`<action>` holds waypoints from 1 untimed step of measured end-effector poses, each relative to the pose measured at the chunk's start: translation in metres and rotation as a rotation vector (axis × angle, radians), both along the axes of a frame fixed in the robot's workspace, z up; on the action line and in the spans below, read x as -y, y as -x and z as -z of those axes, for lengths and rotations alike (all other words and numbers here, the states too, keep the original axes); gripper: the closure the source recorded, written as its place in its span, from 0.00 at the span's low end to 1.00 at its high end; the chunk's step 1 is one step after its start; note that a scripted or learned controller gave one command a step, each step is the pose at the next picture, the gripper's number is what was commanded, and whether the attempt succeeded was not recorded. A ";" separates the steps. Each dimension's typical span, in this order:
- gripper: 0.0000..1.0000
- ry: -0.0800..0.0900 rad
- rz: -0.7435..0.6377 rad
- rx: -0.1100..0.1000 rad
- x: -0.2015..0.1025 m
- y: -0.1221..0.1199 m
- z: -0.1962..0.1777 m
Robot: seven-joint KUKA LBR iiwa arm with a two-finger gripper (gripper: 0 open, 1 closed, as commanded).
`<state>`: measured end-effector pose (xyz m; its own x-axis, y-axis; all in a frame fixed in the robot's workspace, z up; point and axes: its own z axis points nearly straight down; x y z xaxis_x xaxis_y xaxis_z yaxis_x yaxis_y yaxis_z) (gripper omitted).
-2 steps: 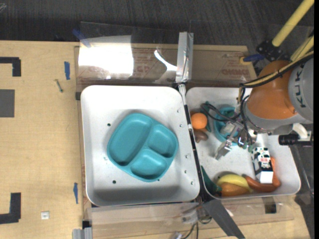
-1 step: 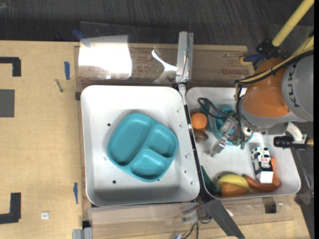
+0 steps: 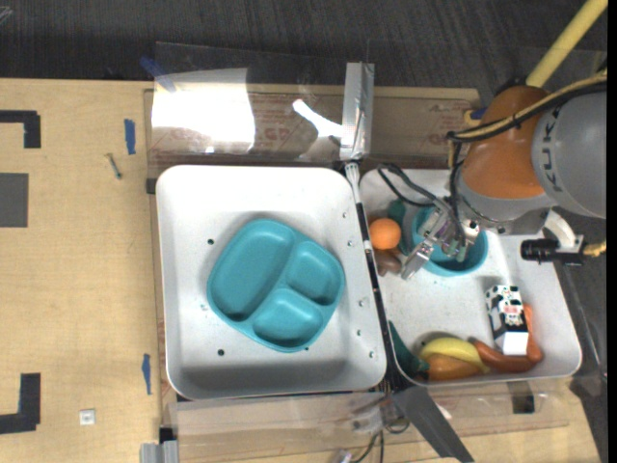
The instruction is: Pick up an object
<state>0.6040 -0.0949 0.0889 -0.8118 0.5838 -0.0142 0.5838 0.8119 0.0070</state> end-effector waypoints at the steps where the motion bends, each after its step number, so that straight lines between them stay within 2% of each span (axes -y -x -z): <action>1: 1.00 0.002 0.000 0.002 0.001 -0.002 -0.011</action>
